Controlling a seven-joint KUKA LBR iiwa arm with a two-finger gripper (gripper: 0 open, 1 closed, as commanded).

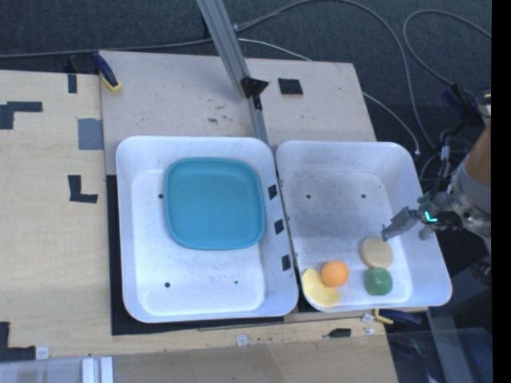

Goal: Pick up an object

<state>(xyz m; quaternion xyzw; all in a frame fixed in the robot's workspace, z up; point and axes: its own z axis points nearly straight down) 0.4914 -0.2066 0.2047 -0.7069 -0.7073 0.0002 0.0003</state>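
Four small objects lie near the front of the right bin (343, 170): a beige round piece (375, 253), a green ball (378, 282), an orange ball (334, 274) and a yellow banana-like piece (318, 291). My gripper (399, 224) reaches in from the right edge, just above and to the right of the beige piece, close to the bin's right wall. Nothing shows between its fingers.
The left bin (144, 238) holds a square blue plate (214, 203). A metal pole (231, 46) slants across the back of the bench. Cables lie on the dark floor behind and to the right.
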